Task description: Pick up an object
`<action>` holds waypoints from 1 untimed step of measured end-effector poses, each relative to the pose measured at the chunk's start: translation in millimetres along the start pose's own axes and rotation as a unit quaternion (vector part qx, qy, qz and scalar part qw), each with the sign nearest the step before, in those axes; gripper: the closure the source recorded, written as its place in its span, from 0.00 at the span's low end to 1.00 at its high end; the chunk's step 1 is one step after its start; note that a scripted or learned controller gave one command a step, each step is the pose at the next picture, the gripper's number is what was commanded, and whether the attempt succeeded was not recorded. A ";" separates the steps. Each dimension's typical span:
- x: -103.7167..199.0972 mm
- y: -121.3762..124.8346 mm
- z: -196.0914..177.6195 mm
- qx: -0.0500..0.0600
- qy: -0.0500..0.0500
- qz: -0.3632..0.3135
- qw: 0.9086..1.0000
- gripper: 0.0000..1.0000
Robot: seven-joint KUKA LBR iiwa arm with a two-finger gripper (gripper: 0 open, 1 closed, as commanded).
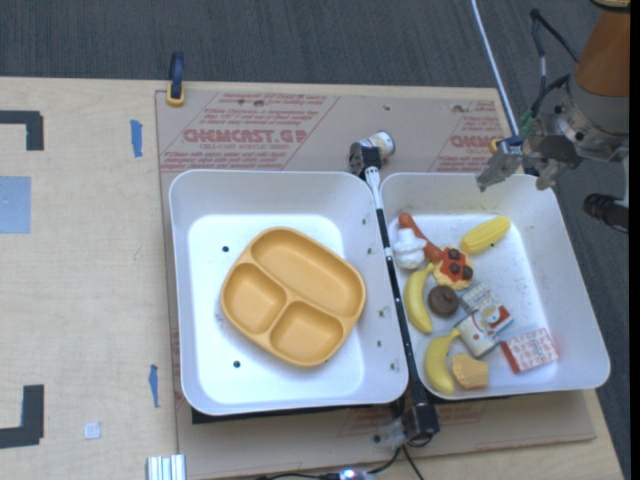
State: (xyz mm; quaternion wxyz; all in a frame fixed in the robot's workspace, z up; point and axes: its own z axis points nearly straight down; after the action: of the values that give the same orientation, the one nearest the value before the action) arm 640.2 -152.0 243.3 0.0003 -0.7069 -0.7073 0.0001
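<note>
1. Camera view: gripper (519, 165) hangs over right bin's (585, 313) far edge, nr its far-right corner; fingers spread, nothing betw them.
2. Right bin: corn cob (485, 234) nr far edge, closest to gripper; banana (417, 301) along left wall; cheese wedge (470, 372) at near edge.
3. Left bin (190, 268): yellow divided plate (292, 296) at centre.

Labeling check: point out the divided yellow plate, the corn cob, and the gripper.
divided yellow plate (292, 296), camera view, ridge where its compartments meet.
corn cob (485, 234), camera view, middle of the cob.
gripper (522, 165), camera view, midway between its fingertips.
</note>
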 end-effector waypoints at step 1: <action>-3.5 -1.6 134.0 -0.006 -0.002 0.000 1.000 0.00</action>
State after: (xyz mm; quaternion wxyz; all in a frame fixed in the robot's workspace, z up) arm 638.5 -155.5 109.3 -0.0056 -0.7066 -0.7076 -0.0028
